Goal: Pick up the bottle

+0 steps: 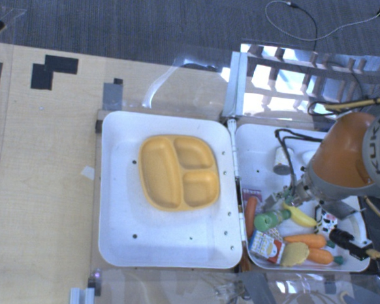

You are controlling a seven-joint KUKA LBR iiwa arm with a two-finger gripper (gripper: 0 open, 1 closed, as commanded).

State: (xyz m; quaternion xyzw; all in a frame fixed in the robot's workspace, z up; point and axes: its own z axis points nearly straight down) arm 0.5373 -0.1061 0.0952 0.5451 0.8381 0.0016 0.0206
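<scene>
The green bottle [270,220] lies on its side in the right bin [262,147], near the bin's left wall and towards the front. My gripper [288,199] hangs just above and to the right of it, under the orange band of the arm [343,157]. The gripper's tip looks close to the bottle's right end, and whether it touches the bottle cannot be told. Nothing visibly rests in the gripper.
Around the bottle lie a yellow banana [301,217], two orange carrots [307,240], a red stick-shaped item [251,212], a small carton [266,246] and a black-and-white toy [326,223]. The left bin [114,240] holds a yellow divided plate [178,172].
</scene>
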